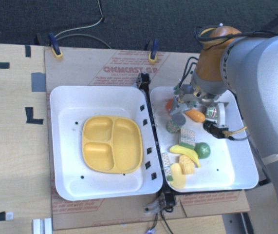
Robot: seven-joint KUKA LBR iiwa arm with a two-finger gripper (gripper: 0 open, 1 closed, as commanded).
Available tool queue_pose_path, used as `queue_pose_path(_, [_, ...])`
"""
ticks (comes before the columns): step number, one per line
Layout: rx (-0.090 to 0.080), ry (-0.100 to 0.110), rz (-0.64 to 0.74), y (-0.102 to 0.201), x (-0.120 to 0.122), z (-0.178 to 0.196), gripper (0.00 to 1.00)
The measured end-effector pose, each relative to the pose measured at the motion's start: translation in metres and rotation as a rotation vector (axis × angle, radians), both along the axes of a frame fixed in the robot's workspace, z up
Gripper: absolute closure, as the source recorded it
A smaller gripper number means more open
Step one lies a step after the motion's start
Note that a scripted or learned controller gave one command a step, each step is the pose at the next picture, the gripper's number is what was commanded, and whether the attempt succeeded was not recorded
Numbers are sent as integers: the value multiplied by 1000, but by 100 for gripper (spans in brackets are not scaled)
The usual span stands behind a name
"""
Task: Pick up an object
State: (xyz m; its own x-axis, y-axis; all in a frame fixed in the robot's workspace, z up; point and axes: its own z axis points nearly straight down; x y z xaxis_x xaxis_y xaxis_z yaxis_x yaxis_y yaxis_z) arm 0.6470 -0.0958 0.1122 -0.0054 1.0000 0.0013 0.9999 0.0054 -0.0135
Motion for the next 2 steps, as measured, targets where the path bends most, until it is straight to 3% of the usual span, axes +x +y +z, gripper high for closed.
queue_pose_path(1, [-2, -6, 1, 0, 1, 1, 0])
queue_pose_path(2, [-2, -13, -4, -5, 2, -27, 0])
